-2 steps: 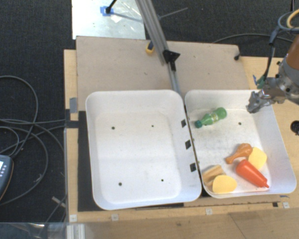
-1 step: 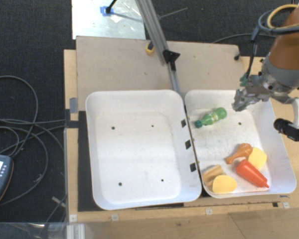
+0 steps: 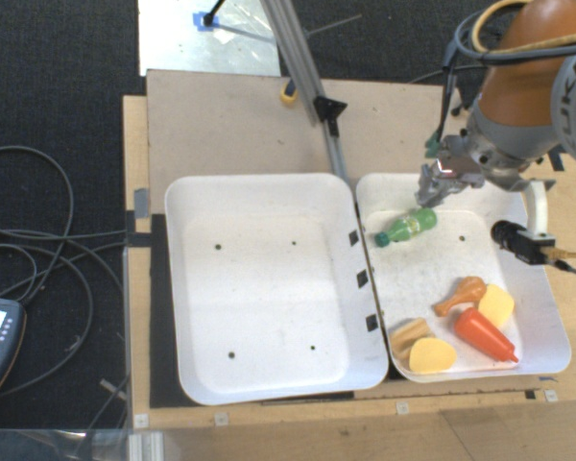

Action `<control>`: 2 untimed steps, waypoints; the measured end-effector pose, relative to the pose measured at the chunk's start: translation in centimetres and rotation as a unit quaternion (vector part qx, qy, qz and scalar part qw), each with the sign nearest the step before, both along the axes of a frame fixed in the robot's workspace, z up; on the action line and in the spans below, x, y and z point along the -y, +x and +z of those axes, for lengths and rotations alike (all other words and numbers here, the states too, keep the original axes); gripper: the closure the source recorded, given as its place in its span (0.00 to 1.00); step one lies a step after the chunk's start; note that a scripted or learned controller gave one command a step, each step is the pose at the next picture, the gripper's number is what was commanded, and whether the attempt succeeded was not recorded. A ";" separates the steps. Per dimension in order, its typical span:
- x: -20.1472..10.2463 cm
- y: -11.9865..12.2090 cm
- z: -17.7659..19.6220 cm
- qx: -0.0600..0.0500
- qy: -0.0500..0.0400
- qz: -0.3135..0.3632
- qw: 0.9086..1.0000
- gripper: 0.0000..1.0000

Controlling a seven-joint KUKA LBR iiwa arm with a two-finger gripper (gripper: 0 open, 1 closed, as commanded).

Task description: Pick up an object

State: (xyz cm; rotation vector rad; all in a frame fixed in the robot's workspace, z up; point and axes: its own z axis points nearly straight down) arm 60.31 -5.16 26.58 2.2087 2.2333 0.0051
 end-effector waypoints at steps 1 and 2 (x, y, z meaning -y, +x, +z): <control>-5.6 1.4 -1.5 -0.001 0.000 0.000 1.000 1.00; -11.4 2.4 -0.9 0.000 0.000 0.000 1.000 1.00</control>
